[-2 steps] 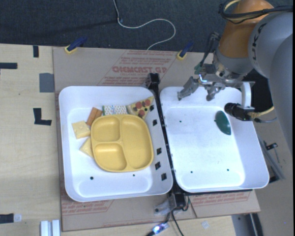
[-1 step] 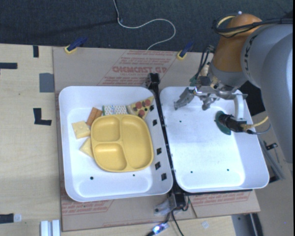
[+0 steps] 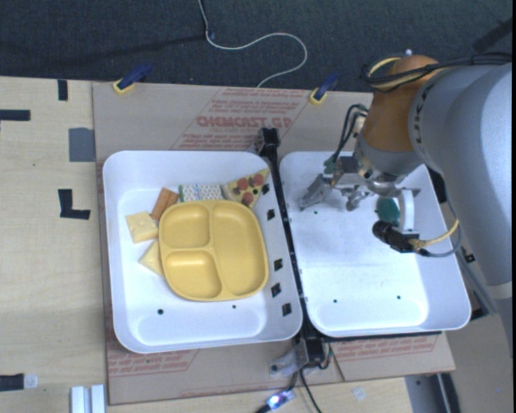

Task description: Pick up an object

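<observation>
you are early in this pick: nothing is off the bench yet, as far as the view shows. take the yellow divided plate (image 3: pixel 213 249) as your landmark; it lies flat in the left bin (image 3: pixel 125 317), and every candidate object sits around its upper and left rim: a pale cracker-like square (image 3: pixel 141 226) just left of it, a brown piece (image 3: pixel 164 201) at its upper left, a pizza-like slice (image 3: pixel 249 185) at its upper right. well to the right of the plate, over the right bin (image 3: pixel 430 312), your gripper (image 3: pixel 314 198) hangs low with its fingers spread apart and nothing between them. what is left is everything that counts: cross to the plate's side, settle over one piece, close, and lift.
</observation>
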Action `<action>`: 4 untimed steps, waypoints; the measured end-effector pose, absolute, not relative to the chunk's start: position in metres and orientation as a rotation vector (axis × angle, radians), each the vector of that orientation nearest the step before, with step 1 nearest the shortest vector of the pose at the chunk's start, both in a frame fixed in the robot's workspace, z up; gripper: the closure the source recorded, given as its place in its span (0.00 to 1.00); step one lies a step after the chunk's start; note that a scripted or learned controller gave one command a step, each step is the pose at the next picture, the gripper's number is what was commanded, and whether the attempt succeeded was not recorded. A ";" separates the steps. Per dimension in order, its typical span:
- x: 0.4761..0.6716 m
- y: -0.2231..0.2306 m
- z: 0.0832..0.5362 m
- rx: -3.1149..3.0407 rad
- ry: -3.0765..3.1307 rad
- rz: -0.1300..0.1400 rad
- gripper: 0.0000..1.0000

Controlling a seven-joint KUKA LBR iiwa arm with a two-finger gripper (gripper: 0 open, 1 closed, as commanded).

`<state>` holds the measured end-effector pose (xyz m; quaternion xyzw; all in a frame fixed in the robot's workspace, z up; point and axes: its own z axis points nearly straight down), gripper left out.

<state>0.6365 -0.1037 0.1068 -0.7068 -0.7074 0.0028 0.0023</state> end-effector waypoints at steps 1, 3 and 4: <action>0.636 -0.103 0.083 -2.218 -2.223 0.005 0.00; 0.637 -0.101 0.137 -2.221 -2.224 -0.003 1.00; 0.630 -0.095 0.185 -2.221 -2.225 -0.004 1.00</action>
